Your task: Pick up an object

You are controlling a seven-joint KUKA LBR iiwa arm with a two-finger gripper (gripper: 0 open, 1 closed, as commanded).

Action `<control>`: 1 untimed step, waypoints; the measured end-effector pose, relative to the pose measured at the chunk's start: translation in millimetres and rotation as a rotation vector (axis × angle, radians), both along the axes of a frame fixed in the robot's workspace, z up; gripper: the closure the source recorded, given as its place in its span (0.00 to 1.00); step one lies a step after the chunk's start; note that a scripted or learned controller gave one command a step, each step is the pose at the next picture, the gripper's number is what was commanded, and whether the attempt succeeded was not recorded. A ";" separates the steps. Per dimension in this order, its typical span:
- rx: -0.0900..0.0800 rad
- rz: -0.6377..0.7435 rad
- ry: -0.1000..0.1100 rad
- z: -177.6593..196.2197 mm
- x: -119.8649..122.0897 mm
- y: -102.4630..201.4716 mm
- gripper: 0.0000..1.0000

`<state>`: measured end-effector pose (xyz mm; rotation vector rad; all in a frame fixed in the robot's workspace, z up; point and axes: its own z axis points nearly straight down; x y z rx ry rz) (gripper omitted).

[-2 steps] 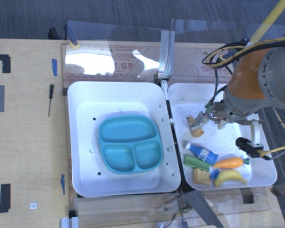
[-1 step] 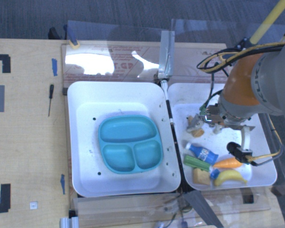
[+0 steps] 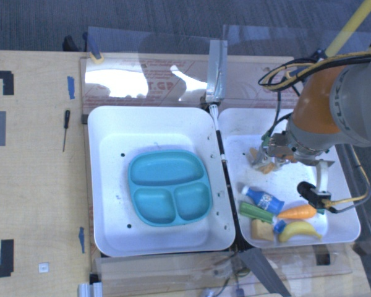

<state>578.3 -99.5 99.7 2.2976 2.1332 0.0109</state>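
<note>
My gripper (image 3: pixel 264 160) hangs low over the upper left part of the right bin (image 3: pixel 346 228), reaching in from the right under the orange band of the arm (image 3: pixel 315 107). A small tan scrap shows right at its tip; I cannot say if it is held. Below it, along the bin's front, lie a blue bottle (image 3: pixel 264 199), a green piece (image 3: pixel 256 211), an orange carrot (image 3: pixel 297 213), a yellow banana (image 3: pixel 300 230) and a tan block (image 3: pixel 260 229). These lie apart from the gripper.
The left bin (image 3: pixel 105 166) holds a light blue divided plate (image 3: pixel 169 186). A ridge (image 3: pixel 221 159) separates the two bins. A black fitting with a cable (image 3: pixel 314 195) hangs from the arm over the right bin. A clear panel (image 3: pixel 148 76) stands behind the bins.
</note>
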 end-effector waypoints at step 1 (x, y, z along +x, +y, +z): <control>0.001 0.069 -0.001 89.8 26.7 46.6 1.00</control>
